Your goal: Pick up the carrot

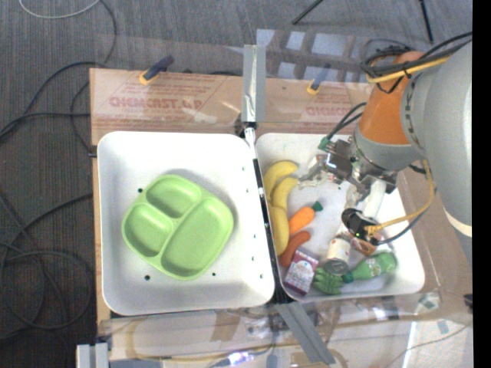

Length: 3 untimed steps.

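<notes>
The carrot [301, 219] is a short orange piece with a small green tip, lying in the middle of the right bin [410, 278] beside the bananas [278, 187]. My gripper [322, 170] hangs over the back of the right bin. It is a little behind and to the right of the carrot, with no visible contact. The grey arm with its orange band [383, 121] reaches in from the right behind it.
A reddish-orange sausage-like piece [294, 246] lies just in front of the carrot. A purple packet [301, 273], a can [335, 267] and a green bottle [370, 269] crowd the bin's front. The left bin [115, 282] holds a green divided plate [179, 226].
</notes>
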Each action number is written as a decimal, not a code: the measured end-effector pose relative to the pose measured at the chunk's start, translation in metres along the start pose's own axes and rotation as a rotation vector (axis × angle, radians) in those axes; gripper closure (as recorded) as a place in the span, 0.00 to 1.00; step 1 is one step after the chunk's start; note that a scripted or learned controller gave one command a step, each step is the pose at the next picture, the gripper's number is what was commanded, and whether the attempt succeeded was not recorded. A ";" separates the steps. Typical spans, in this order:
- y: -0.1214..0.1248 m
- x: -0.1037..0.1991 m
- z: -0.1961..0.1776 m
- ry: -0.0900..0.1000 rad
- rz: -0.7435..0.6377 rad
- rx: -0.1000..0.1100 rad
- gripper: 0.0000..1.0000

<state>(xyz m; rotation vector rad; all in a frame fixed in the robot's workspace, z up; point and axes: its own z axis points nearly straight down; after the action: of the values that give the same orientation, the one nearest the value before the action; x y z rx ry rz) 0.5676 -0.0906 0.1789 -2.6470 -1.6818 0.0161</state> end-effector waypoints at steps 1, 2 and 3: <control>-0.001 -0.014 0.086 0.004 -0.363 0.000 0.00; -0.003 -0.014 0.082 0.006 -0.362 0.009 1.00; -0.046 0.033 0.001 0.001 -0.288 0.001 1.00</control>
<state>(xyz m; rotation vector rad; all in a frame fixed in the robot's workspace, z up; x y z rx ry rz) 0.5403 -0.0414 0.1786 -2.3768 -2.0421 0.0144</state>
